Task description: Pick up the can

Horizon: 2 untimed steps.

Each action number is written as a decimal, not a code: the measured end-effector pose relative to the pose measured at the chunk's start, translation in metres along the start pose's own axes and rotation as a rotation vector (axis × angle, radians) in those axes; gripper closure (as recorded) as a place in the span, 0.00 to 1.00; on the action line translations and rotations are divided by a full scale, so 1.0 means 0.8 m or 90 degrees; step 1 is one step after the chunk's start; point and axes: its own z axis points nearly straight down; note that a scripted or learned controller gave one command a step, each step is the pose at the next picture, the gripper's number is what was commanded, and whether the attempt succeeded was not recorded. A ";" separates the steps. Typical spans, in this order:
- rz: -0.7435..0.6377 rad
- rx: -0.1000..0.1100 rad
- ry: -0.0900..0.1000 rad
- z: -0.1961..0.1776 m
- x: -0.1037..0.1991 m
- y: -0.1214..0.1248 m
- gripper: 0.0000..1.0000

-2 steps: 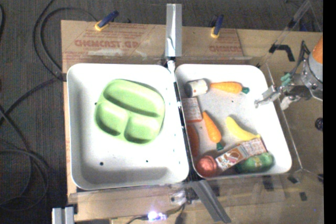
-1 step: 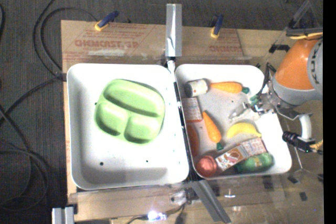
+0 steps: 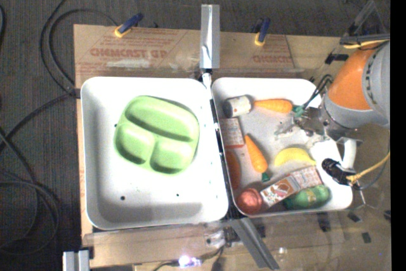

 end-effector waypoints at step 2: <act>0.014 0.007 0.005 0.004 0.017 0.094 0.00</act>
